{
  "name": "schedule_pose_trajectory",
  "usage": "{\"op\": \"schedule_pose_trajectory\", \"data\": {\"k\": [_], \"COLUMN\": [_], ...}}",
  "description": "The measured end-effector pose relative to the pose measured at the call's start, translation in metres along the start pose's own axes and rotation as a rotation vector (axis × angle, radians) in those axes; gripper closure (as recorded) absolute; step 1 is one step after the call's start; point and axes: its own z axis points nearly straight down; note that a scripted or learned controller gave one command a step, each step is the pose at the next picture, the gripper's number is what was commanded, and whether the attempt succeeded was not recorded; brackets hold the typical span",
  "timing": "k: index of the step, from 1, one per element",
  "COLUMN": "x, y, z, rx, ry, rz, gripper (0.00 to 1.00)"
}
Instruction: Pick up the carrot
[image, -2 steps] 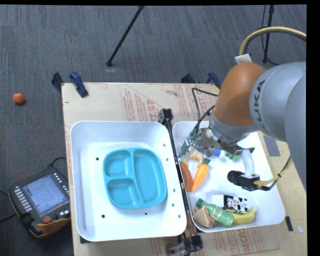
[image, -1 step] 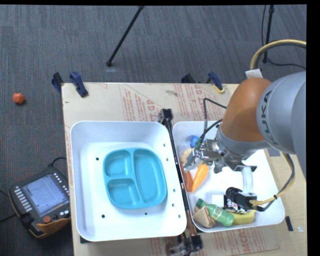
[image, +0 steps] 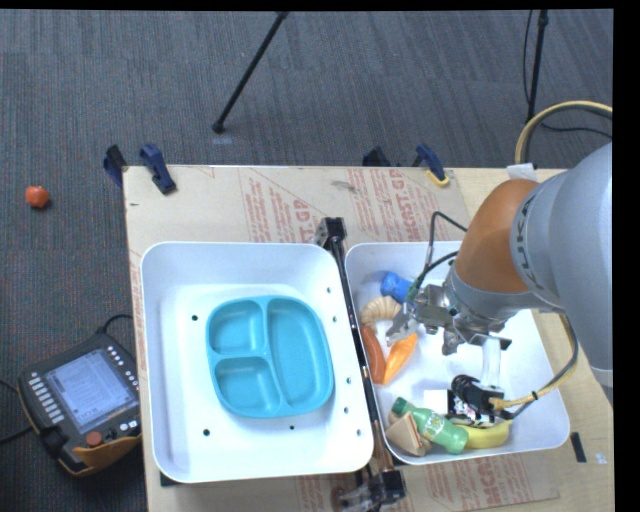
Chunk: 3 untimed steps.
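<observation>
Carrot (image: 400, 354) lies in the bin (image: 545, 350) under the hand (image: 420, 322), just beside it on the side toward the other bin (image: 170, 300). Its thick end is nearest the hand and its tip points away. I cannot tell whether the hand is apart or together, nor that anything is gripped.

The step in hand, as I judge it, is closing on the carrot. To do it well the hand should centre over the thick half and grip across the width, since a tapered body would slip out toward the tip. A redder strip (image: 372, 352) lies against the carrot's far side, by the bin wall, and a pale roll (image: 379, 310) sits close to the hand; a wide approach could catch either. A straight lift would keep clear of the bottle (image: 432, 420) and banana (image: 488, 434), which lie apart from the hand toward the bin's near edge.

The bin floor is smooth white, so the carrot may slide if nudged. The other bin holds a teal tray (image: 270, 355). Both rest on a desk (image: 290, 200) of printed board with blue clamps (image: 157, 167) at its far edge. Around it is dark carpet (image: 100, 80), with a pendant (image: 80, 395) and a small orange ball (image: 37, 196) far from the hand.
</observation>
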Motion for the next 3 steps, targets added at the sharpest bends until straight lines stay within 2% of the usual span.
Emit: {"op": "schedule_pose_trajectory", "data": {"k": [1,2,3], "x": [-0.0107,-0.0107,-0.0106], "y": [-0.0099,-0.0098,-0.0102], "z": [0.0178,0.0177,0.0084], "rx": [0.001,0.001,0.004], "ry": [0.002,0.002,0.003], "rz": [0.217,0.217,0.215], "gripper": [0.00,0.00,1.00]}}
